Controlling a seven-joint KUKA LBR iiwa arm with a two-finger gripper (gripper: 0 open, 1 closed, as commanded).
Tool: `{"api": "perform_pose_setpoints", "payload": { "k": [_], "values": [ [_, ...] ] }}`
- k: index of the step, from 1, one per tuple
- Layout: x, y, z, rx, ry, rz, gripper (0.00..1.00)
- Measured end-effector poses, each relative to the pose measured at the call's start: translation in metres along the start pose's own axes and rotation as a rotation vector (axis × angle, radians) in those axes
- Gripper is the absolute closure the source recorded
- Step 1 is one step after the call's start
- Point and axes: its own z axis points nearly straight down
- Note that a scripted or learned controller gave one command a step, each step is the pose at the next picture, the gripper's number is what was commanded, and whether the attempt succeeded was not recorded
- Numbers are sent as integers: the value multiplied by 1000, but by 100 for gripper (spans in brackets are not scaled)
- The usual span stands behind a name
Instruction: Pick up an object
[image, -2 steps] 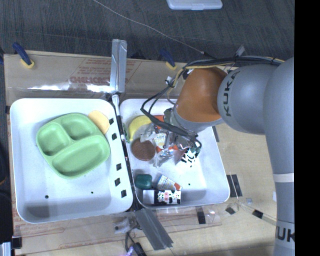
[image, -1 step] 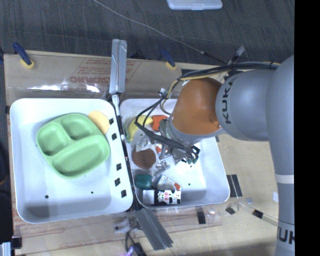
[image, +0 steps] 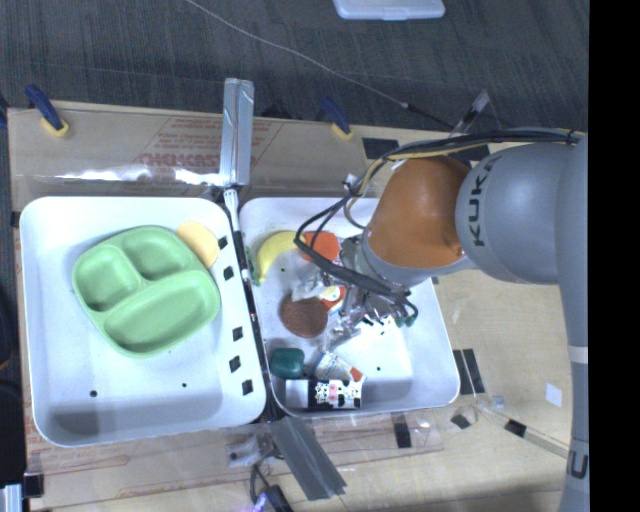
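The right bin (image: 430, 370) holds several small objects. A yellow banana (image: 270, 251) lies at its upper left, with an orange piece (image: 320, 245) beside it, partly under the arm. A brown round object (image: 302, 316) sits mid-bin, a dark green block (image: 287, 362) below it, and a black-and-white patterned box (image: 336, 394) by the front wall. My gripper (image: 345, 322) hangs low in the bin, just right of the brown object and above the patterned box. The orange wrist band and cables hide much of it.
The left bin (image: 60, 400) holds a green divided plate (image: 148, 288) and a yellow rounded object (image: 199, 241) at its upper right corner. A divider ridge (image: 243, 320) with black marks separates the bins. The arm's grey body (image: 520, 215) covers the right bin's upper right.
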Motion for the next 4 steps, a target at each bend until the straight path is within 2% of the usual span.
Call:
{"api": "perform_pose_setpoints", "payload": {
  "k": [1, 2, 3, 4],
  "values": [
    [-9, 33, 1, 0, 3, 151, 0],
    [-12, 34, -11, 1, -3, 143, 100],
    [-12, 34, -11, 1, -2, 142, 0],
    [-24, 29, 6, -4, 13, 114, 0]
  ]
}}
